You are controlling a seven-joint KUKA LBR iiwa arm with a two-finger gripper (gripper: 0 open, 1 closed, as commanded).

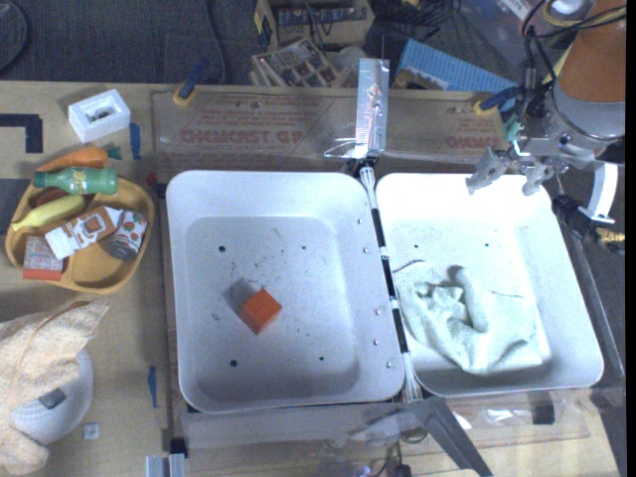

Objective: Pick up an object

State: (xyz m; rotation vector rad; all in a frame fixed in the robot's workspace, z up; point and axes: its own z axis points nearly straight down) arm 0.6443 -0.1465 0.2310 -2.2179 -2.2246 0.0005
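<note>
End effector (509, 171), which we see hanging with its fingers spread and holding nothing above the far edge of the right bin (566, 256), is well apart from the crumpled pale cloth (467, 321) in that bin and the orange block (260, 310) in the left bin (199, 227).

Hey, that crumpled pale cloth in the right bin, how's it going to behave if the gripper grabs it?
The cloth lies in soft folds and bumps, so it is probably floppy and would drape and stretch out when lifted. It looks thin, so likely light. Pushed, it would probably bunch up against the right bin wall rather than slide or roll.
</note>
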